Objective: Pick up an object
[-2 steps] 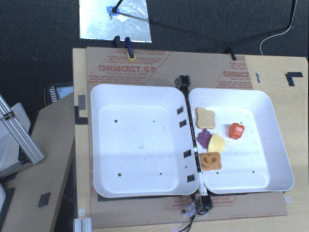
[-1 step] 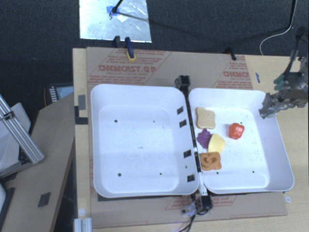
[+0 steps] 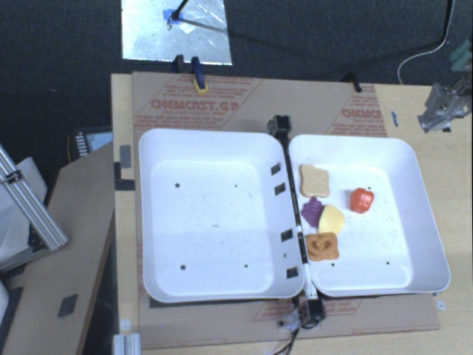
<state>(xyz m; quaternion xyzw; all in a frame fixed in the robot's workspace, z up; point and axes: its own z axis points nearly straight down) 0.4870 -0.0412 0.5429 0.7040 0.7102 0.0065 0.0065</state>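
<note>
At the right edge, gripper (image 3: pixel 446 108) off the bins, jaw state unclear; red toy (image 3: pixel 361 199) in right bin (image 3: pixel 414 220)

Two bins (image 3: pixel 207 143), five toy foods (image 3: pixel 330 219)

Bright, even overhead light; glare on white bins (image 3: pixel 214 143); soft, slightly grainy focus.

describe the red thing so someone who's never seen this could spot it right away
Look in the right white bin, not the left one. The red pepper-like toy lies right of a cluster along the divider: bread slice, purple piece, yellow piece, brown pretzel. It alone is red and lies apart.
</note>
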